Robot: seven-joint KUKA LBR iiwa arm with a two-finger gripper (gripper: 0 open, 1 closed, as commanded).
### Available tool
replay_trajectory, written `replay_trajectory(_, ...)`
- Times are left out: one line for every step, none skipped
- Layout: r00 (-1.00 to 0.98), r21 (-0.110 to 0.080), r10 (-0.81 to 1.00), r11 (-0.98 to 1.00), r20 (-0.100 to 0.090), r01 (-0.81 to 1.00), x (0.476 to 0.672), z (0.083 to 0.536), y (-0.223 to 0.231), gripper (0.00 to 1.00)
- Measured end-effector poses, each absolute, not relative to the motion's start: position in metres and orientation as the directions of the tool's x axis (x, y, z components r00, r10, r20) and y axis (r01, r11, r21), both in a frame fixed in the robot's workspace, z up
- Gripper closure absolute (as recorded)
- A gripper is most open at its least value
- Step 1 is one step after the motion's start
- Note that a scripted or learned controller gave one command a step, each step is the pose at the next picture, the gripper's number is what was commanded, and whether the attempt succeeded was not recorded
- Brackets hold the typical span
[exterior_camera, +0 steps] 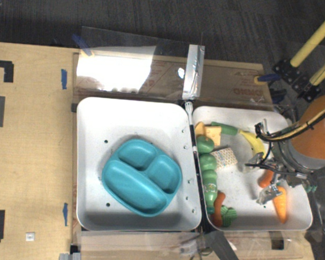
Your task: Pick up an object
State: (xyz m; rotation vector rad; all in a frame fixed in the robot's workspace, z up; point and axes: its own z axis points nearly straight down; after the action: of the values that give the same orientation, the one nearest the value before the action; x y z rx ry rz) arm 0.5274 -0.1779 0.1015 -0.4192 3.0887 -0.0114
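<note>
Orange, tapered and carrot-shaped, one toy carrot [280, 207] is seen at the right end of the right bin [239, 216], just below the gripper [270, 189]; whether anything is pinched cannot be told. A teal divided plate [142, 176] is noted in the left bin [97, 122], both bins set on a pale wooden bench [24, 146] against dark flooring.

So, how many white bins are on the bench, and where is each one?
2. The left bin holds a teal divided plate. The right bin holds the toy foods, under the arm. No other bin is seen.
</note>
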Motion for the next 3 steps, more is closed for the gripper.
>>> replay_trajectory(-0.968, -0.005, -0.25, 0.968, -0.011, -0.25, 0.492, 0.089, -0.209, 0.0)
replay_trajectory(-0.967, -0.012, -0.252, 0.968, -0.025, -0.252, 0.497, 0.102, -0.208, 1.0)
replay_trajectory(-0.947, -0.002, -0.322, 0.947, -0.011, -0.322, 0.536, 0.16, -0.132, 1.0)
